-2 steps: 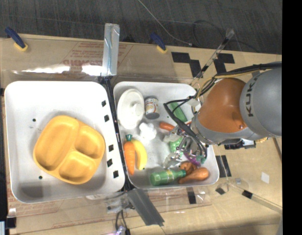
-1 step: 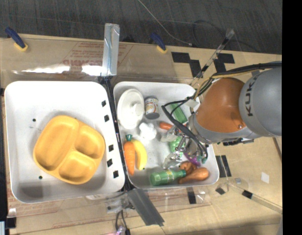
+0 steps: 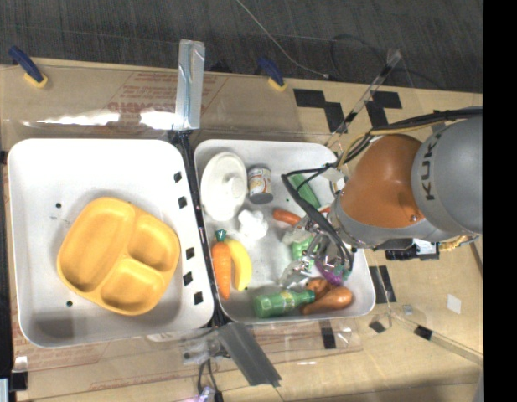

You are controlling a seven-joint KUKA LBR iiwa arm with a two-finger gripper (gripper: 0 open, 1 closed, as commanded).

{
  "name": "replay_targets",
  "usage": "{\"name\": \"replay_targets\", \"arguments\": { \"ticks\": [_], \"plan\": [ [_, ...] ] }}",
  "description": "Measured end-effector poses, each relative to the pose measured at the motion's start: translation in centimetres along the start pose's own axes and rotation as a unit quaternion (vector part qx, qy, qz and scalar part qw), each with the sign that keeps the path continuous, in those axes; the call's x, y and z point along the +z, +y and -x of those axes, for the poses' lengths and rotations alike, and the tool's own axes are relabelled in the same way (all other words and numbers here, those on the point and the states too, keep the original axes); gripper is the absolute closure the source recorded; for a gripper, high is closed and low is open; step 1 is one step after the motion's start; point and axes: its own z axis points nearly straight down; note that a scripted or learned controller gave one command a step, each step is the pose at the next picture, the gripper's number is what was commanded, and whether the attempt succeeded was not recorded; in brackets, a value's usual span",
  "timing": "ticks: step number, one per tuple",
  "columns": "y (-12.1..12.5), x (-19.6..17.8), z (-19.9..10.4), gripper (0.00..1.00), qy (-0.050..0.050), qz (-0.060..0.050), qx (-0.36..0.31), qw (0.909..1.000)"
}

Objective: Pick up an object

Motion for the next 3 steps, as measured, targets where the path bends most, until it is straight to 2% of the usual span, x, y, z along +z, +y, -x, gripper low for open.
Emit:
{"name": "replay_targets", "arguments": {
  "ticks": [1,2,3],
  "plan": [
    [0.4,-0.4,-0.5,0.0,-0.009,0.0,-0.127,0.9919],
    [0.9,-0.2,-1.6,0.0,-0.004,0.0,-0.063,0.998],
    [-1.9,0.0,-0.3,0.0,0.0,0.0,-0.137,0.9905]
  ]
}}
